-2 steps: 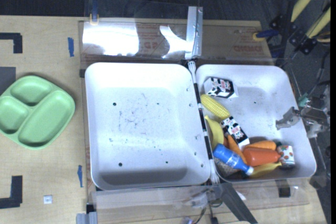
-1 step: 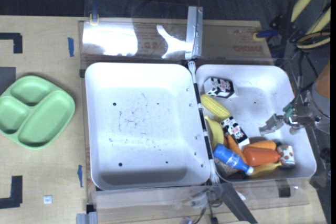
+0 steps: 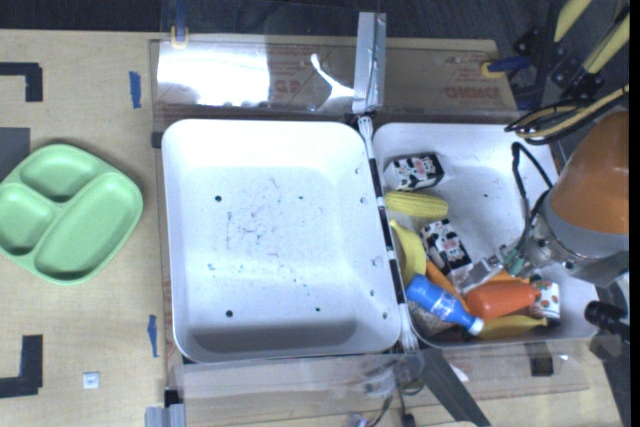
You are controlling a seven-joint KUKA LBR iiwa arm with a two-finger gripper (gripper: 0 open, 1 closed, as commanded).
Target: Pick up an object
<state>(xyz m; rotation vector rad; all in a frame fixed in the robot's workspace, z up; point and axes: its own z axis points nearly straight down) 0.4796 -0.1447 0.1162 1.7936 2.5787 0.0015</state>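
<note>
The right bin [image 3: 480, 160] holds a pile of objects along its left and front sides. At the back lies a black-and-white carton [image 3: 413, 172], then a corn cob [image 3: 417, 206], a banana [image 3: 407, 251] and a second black-and-white pack [image 3: 446, 245]. At the front a blue bottle [image 3: 443, 304] lies next to an orange bottle [image 3: 505, 298], with a yellow item [image 3: 512, 323] under it. My arm's orange band [image 3: 600, 175] and grey wrist [image 3: 588, 243] hang over the bin's right side. The gripper [image 3: 520, 262] sits low, just above the orange bottle.
The left bin [image 3: 265, 225] stands beside the right one, with a divider wall [image 3: 380, 215] between them. A green divided plate [image 3: 68, 212] rests on the bench at far left. Clear panels [image 3: 270, 65] rise behind the bins. Black cables [image 3: 530, 175] trail by the arm.
</note>
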